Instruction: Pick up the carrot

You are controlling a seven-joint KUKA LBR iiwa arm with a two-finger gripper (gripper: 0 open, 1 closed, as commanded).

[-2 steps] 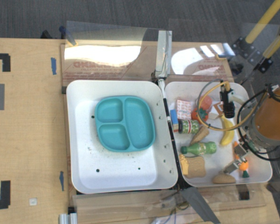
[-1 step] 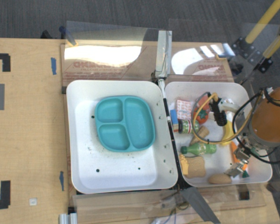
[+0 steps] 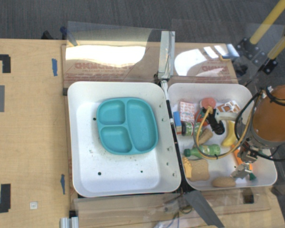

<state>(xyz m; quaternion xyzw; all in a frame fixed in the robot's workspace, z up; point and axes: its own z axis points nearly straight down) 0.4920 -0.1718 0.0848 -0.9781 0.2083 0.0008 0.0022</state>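
Observation:
The carrot (image 3: 243, 166) is a small orange piece with a green end, lying near the front right corner of the right bin (image 3: 266, 177). My gripper (image 3: 247, 156) hangs directly over it, under the arm's orange band (image 3: 271, 120), and cables and the wrist hide part of the carrot. Whether the carrot sits between the gripper's tips is unclear.
The right bin also holds a yellow banana (image 3: 230, 134), a green bottle (image 3: 206, 151), a red tomato (image 3: 208, 102), a bread slice (image 3: 197, 169), a brown potato (image 3: 223, 181) and a snack packet (image 3: 187, 112). A teal divided plate (image 3: 127, 126) lies in the left bin (image 3: 85, 170).

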